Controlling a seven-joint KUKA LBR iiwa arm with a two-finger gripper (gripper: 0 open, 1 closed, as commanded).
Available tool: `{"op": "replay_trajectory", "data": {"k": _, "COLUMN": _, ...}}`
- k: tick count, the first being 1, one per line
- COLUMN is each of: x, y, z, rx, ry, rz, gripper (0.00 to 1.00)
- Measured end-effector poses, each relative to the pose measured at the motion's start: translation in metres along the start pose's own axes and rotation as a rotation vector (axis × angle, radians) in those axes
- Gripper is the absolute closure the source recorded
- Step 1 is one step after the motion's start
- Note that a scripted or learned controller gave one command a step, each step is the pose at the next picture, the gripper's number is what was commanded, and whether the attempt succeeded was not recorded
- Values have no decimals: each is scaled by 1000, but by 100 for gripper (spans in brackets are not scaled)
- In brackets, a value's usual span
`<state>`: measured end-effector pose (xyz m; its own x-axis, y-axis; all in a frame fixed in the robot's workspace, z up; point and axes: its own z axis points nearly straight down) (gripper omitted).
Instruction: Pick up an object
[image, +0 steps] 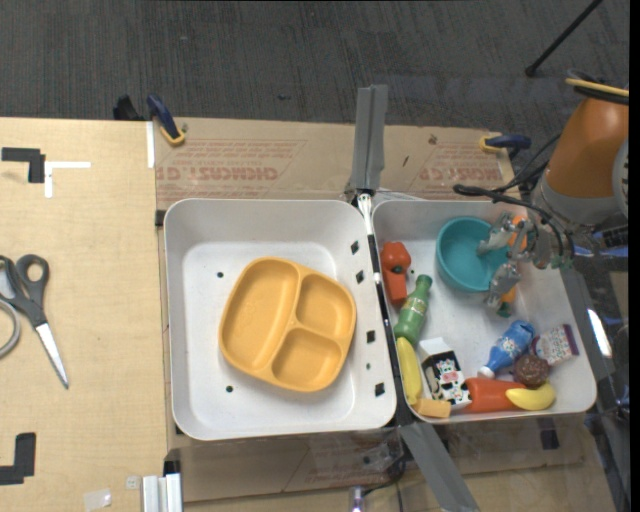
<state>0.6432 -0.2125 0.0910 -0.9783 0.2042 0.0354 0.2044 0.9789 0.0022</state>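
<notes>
The right bin (578, 300) holds several objects. A teal bowl (462, 255) sits at its back. An orange-red bottle (396, 268), a green bottle (412, 310) and a yellow banana-like piece (408, 368) lie along its left wall. At the front are a cow-patterned carton (441, 375), an orange carrot shape (482, 394), a second yellow banana (530, 398), a brown round thing (533, 370), a blue bottle (510, 345) and a small purple packet (557, 345). My gripper (505, 265) hangs at the bowl's right rim, above the bin floor, and I see nothing held in it.
A yellow divided plate (288, 323) lies in the left bin (190, 300). Scissors (35, 310) rest on the bench at far left. Blue clamps (165, 118) (510, 142) hold the cardboard behind the bins. A grey divider bar (368, 140) stands between the bins.
</notes>
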Motion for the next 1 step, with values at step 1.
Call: {"op": "replay_trajectory", "data": {"k": 1, "x": 8, "y": -9, "z": -4, "rx": 10, "ry": 34, "rz": 4, "gripper": 100}}
